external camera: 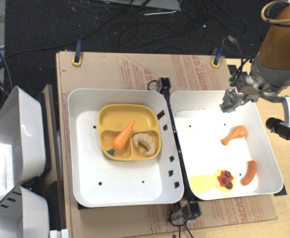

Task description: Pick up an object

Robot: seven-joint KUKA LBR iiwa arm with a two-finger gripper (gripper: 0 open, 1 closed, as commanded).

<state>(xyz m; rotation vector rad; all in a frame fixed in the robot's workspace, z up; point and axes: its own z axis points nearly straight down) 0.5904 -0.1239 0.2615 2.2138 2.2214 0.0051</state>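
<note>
my fingers [230, 104]: can't tell if apart | above small orange plastic toy drumstick [234, 134] | risk: it rolls, I miss

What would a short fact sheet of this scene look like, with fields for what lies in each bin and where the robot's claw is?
left bin: yellow divided plate holding a toy carrot and a pale shrimp
right bin: toy drumstick, sausage, yellow piece with berries
gripper: above the right bin's far edge, apart from all the toys
arm: enters from the right
held object: none seen
</note>
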